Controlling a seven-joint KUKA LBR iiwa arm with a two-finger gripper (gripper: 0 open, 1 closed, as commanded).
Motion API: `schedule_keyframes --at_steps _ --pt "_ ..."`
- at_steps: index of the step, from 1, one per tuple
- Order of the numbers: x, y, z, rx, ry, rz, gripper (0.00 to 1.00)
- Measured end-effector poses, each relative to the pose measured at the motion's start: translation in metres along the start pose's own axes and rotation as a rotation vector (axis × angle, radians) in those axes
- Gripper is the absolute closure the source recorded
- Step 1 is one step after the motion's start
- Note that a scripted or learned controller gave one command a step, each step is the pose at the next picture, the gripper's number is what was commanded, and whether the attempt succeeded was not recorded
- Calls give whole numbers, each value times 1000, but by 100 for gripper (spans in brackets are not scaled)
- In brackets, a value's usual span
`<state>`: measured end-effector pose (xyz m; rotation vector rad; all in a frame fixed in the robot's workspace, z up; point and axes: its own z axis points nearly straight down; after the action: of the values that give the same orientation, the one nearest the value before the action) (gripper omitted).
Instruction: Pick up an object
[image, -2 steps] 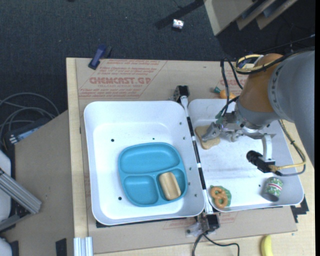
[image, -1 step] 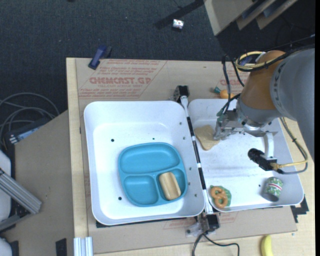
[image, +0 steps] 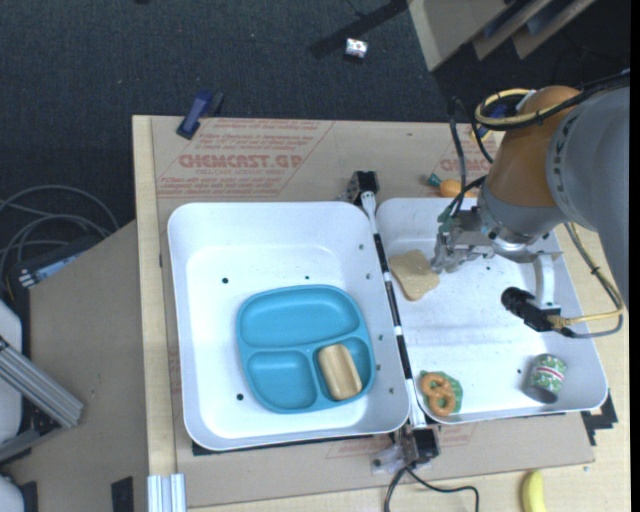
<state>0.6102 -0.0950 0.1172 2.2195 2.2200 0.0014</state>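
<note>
"Camera view, fast: which step are we on?"

"Reach-and-grasp, I'd say. The gripper (image: 441, 257) is low in the right bin (image: 480, 345), at the right edge of a tan flat piece (image: 412, 276). That piece lies by the bin's left wall, toward its far-left corner. Touching or just beside, can't settle it. Released or clenched, I cannot tell from this slant, so I'm claiming no hold."

"Next move?"

"My guess only: centre over the piece, grip it, lift straight up. It looks thin and flat (awkward for a pinch from above). The wall is close too, so it could slip out or get shoved against the wall."

"Anything else to grab?"

"Same bin: a pretzel-like thing with green (image: 438, 392) in the near-left corner, and a green-white-red ball (image: 547, 374) by the near-right corner. The left bin (image: 200, 260) carries a blue divided tray (image: 290, 320), with a tan roll (image: 339, 370) in its near-right compartment."

"Surface and room?"

"Both bins sit on a brown sheet with red print (image: 250, 150). A small orange bit (image: 450, 185) lies on the sheet beyond the right bin's far edge. A blue object (image: 200, 113) is at the sheet's far-left corner. Dark floor all round, coiled cables (image: 50, 230) off to the left."
</note>
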Motion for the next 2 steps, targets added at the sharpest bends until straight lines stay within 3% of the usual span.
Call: schedule_keyframes --at_steps 1,2 --pt "-2 -28 -2 4 2 1 100" --pt "-2 -28 -2 4 2 1 0"
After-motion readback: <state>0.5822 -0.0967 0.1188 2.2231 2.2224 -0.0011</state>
